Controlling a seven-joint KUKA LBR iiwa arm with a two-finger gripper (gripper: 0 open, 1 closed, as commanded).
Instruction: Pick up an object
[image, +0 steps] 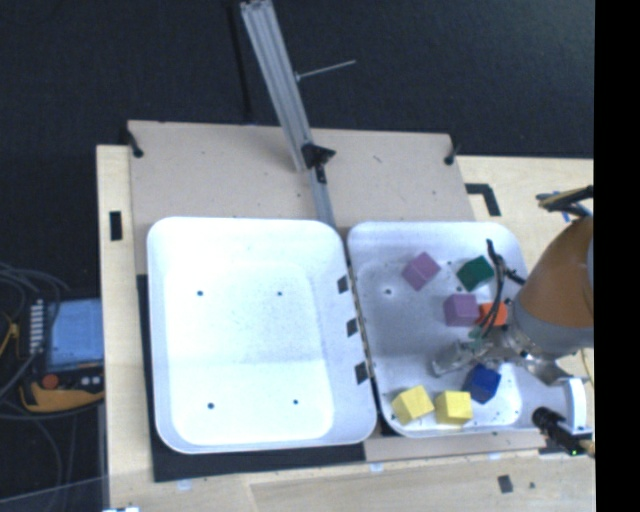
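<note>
White plastic makes up both shallow bins: the left bin (250, 330) is the larger in view, and the right bin (385, 330) sits against its right wall, the two touching along a seam with small dark clips. Taking the right bin as the landmark, the arm (560, 290) comes in over its right rim, an orange-brown band above a grey wrist. A long grey metal rail (285, 95) slants up and away from the bin's upper left corner.

The gripper (462, 357) hangs low inside the bin, near its lower middle; whether its fingers are spread or closed cannot be told, and no object is seen between them.

Inside the bin, a purple block (421, 270) lies toward the upper middle, a green block (475, 272) just right of it, and a second purple block (460, 309) below those, beside a small orange piece (492, 315) that is partly hidden by the arm. A blue block (483, 384) sits just right of the gripper. Two yellow blocks lie along the bin's lower wall, the left yellow block (412, 404) and the right yellow block (454, 406), nearly touching.
</note>
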